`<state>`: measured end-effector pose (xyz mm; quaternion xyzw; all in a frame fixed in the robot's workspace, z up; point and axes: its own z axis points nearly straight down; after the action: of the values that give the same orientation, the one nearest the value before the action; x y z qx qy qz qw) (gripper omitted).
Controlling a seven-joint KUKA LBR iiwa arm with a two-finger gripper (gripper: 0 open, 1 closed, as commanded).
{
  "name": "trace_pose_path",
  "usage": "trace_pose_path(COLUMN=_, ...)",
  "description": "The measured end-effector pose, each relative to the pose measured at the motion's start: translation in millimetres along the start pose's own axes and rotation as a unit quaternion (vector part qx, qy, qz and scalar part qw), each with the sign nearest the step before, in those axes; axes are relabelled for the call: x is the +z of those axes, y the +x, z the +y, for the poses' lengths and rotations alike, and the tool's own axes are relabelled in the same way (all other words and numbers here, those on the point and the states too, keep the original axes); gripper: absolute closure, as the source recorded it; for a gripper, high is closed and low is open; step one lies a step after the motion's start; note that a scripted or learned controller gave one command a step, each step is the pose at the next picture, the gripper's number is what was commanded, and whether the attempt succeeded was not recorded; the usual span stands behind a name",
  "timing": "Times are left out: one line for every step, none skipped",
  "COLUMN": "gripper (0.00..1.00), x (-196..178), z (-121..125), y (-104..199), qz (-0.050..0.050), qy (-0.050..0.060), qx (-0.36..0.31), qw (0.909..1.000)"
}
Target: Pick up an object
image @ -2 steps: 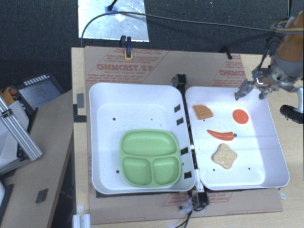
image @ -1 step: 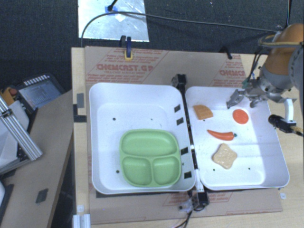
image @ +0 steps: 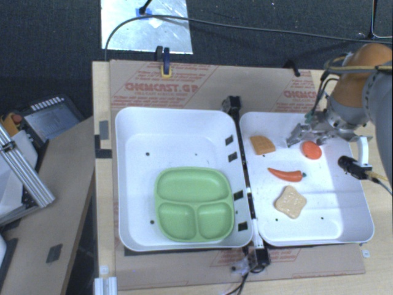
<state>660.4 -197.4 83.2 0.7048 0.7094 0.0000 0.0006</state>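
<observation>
In the right bin (image: pixel 353 226) lie a tan cracker-like piece (image: pixel 263 144), a round red piece (image: pixel 312 150), a red chili pepper (image: pixel 286 174) and a pale slice of toast (image: pixel 290 202). My gripper (image: pixel 305 140) hangs low over the back of this bin, just above and behind the round red piece. Its fingers are spread open with nothing held between them. The arm comes in from the upper right.
The left bin (image: pixel 132 165) holds a green divided plate (image: pixel 193 203) toward its front. A black ridge (image: pixel 241 165) separates the two bins. Cardboard underlies both bins, and a side table stands at the left.
</observation>
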Motion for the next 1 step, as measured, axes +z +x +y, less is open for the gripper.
trace_pose_path(gripper=1.00, x=-14.5, z=2.1, y=-0.6, qz=-0.001, qy=-0.003, qx=-0.001, qw=1.0000)
